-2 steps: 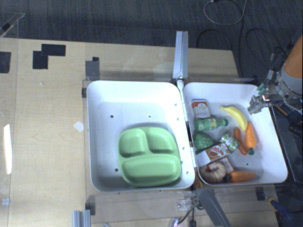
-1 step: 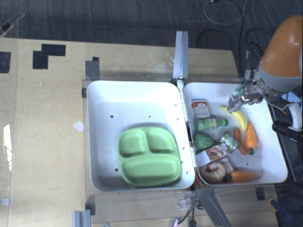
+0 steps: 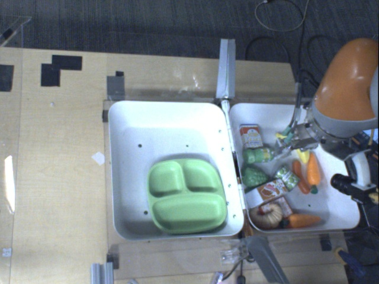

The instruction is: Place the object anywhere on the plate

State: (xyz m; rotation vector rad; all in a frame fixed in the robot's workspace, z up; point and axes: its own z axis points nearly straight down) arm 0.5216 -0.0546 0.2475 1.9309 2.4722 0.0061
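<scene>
A green divided plate (image 3: 186,194) lies in the left white bin (image 3: 124,158), toward its front. The right bin (image 3: 349,215) holds several toy foods: a red and white packet (image 3: 251,136), a green bottle (image 3: 258,155), a dark green leafy piece (image 3: 253,176), an orange carrot (image 3: 313,169), a second carrot (image 3: 303,220), a printed snack packet (image 3: 275,190) and a brown round piece (image 3: 266,216). My gripper (image 3: 289,142) hangs low over the middle of the right bin, just right of the green bottle, under the grey and orange wrist (image 3: 349,90).
A metal divider post (image 3: 226,70) stands between the bins at the back. Black cables (image 3: 284,16) lie on the dark floor behind the bench. The wooden benchtop (image 3: 53,176) stretches out left of the bins.
</scene>
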